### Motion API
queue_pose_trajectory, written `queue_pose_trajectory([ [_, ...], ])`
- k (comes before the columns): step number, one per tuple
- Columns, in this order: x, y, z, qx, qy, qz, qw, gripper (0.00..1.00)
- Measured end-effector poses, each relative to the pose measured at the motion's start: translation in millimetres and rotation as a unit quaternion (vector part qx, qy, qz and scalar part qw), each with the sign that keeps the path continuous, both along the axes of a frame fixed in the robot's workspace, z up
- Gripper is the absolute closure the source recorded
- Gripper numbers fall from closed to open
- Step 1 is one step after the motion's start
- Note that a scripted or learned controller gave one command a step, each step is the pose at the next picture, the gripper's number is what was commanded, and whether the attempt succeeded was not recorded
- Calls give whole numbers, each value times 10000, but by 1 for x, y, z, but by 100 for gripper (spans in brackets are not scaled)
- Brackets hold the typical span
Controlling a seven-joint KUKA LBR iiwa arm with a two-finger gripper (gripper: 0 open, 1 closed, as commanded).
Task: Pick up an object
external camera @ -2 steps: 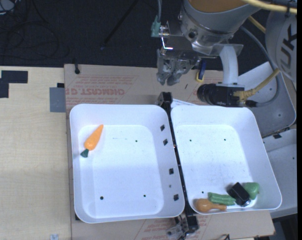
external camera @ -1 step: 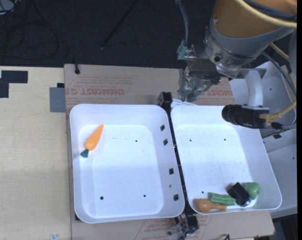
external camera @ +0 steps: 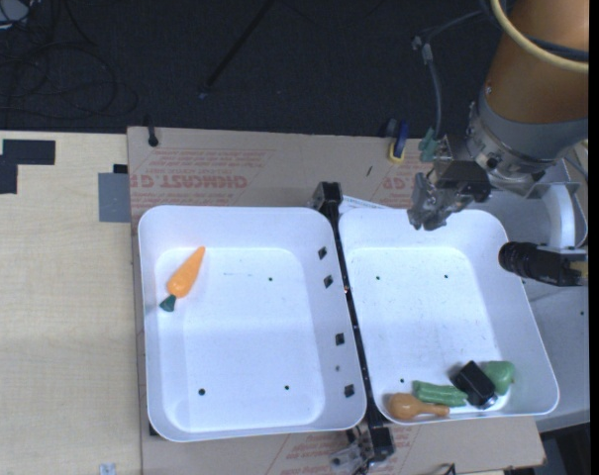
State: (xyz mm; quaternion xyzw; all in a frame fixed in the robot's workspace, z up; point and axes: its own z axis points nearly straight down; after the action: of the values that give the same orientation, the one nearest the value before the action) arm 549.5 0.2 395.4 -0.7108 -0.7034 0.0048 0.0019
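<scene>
Objects for picking: a cluster lay in the right bin [external camera: 517, 265], in the corner nearest the viewer: a green piece [external camera: 438, 393], a black block [external camera: 474, 383] propped against a second, rounder green piece [external camera: 500, 372], and an orange piece [external camera: 414, 407] at the front rim.

Second candidate: a toy carrot [external camera: 186, 273] lay alone in the left bin [external camera: 240, 419], near its far left corner, long axis slanting from its green stem end up toward the far wall.

Key relation: the cluster lay toward the viewer from the gripper [external camera: 430, 218], across almost the whole depth of the right bin; the carrot lay well apart to the side, across the divider [external camera: 341, 295]. The cluster was judged the nearer target (all in the same bin).

Long axes: the green piece and the orange piece both lay roughly along the front rim.

Gripper: it hung above the far rim of the right bin, nothing visible between its fingers [external camera: 419, 216]; whether they stood apart or together could not be told.

Arm pose: the arm [external camera: 537, 57] came in from the far right, its orange band uppermost, wrist dropping steeply toward the bin's far edge.
</scene>
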Motion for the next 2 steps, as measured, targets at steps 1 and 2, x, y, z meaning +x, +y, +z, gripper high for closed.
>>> queue_pose_trajectory([
  [1, 2, -50, -76, 10, 3, 24, 10000, 100],
  [2, 59, -28, -89, 16, -45, 59, 10000, 100],
])
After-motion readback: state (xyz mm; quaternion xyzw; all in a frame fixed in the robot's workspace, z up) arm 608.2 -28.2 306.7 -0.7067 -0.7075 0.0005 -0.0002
